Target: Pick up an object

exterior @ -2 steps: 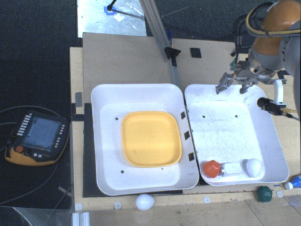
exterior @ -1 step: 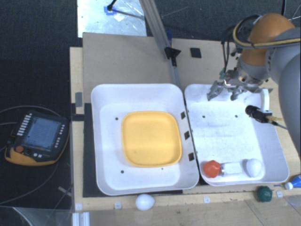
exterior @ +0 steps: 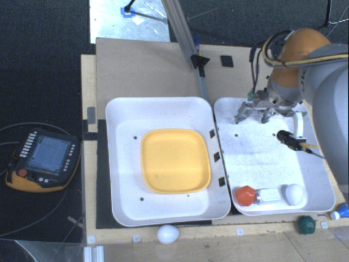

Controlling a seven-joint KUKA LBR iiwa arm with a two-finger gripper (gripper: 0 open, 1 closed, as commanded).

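Note:
My gripper hangs over the far end of the right bin, with its two metal fingers spread open and nothing between them. At that bin's near edge lie a red-orange ball, a small white block beside it and a white egg-shaped object. All three sit well below the gripper in the view, apart from it. A yellow square plate rests in the middle of the left bin.
A white egg and a green ball lie on the bench outside the bins' near edge. A black fitting with a cable hangs off the arm over the right bin. A teach pendant lies far left.

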